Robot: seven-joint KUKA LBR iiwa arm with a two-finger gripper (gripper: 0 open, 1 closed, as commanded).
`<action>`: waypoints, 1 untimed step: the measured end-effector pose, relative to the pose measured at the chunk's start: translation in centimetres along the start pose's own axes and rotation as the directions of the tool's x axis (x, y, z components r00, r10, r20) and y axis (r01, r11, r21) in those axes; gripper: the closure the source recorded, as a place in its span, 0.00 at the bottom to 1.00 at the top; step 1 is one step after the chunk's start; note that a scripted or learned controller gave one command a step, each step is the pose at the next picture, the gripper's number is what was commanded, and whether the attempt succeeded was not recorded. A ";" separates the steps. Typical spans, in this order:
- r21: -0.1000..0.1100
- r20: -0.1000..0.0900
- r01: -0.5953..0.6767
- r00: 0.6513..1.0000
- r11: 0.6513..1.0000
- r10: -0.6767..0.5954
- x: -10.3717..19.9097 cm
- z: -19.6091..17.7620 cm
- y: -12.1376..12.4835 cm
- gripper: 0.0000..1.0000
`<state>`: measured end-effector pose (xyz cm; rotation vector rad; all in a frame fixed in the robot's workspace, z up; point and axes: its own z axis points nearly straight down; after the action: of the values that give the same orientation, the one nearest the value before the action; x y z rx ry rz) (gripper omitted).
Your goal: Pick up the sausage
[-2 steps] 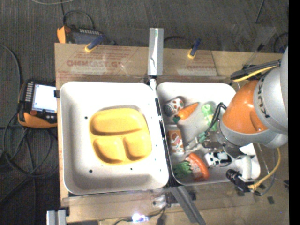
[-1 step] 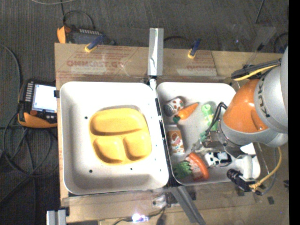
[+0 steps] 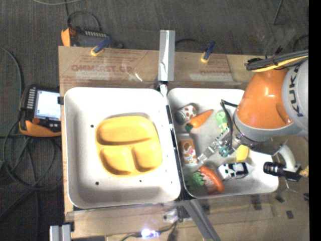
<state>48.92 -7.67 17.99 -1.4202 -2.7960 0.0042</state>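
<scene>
in the camera view the arm [image 3: 266, 104] reaches in from the right and hangs over the right bin [image 3: 261, 187], its orange band covering much of that bin's far right part. the end effector [image 3: 219, 147] sits low in the middle of the bin among the toys; i cannot tell from this slant how it is set, and nothing is plainly seen clamped in it. around it lie a carrot [image 3: 201, 118] toward the far side, a small can with a red label [image 3: 187, 152] just to its left by the divider, a patterned cup [image 3: 186, 113] near the far corner, a green piece [image 3: 221, 118] beside the carrot, a yellow block [image 3: 242, 152] to its right, a black-and-white toy [image 3: 233, 170] toward the near side, and a red and green item [image 3: 208, 179] at the near edge. none of these reads surely as the sausage; the reddish part of that near item is the likeliest candidate, but it is too blurred to be certain. the left bin [image 3: 75, 149] holds a yellow divided tray [image 3: 129, 143]. my judgement is that the step in hand is the approach, with no grasp made yet. the next move calls for first fixing which piece is the sausage, then centring above it, clear of the close-packed neighbours, before descending and closing.
</scene>
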 end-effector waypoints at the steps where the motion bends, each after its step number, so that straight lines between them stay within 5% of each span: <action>1: 0.004 -0.005 -0.001 1.000 1.000 0.001 0.0 -0.5 0.1 1.00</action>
<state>48.99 -7.60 18.49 -1.4193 -2.7897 0.0057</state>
